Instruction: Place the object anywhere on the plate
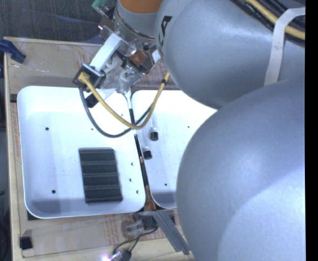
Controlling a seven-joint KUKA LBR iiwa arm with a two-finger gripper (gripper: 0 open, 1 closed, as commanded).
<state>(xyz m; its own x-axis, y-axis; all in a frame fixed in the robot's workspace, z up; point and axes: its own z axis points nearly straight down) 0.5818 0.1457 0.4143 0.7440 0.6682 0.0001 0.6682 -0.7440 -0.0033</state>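
A dark ribbed rectangular slab [100, 174] lies flat in the left bin [39, 145], toward its front. My gripper [124, 84] hangs over the back edge where the two bins meet, well behind the slab and apart from it. A yellow and a black cable loop down from the gripper over the divider. A small dark piece [153, 136] sits in the right bin [167, 118] close to the divider, with another small piece [147, 154] just in front of it. I see nothing held under the gripper.
The grey arm covers most of the right bin and the right half of the view. A blue clamp [11, 50] lies at the bench's back left corner. Cables and a bracket [142, 224] sit in front of the bins.
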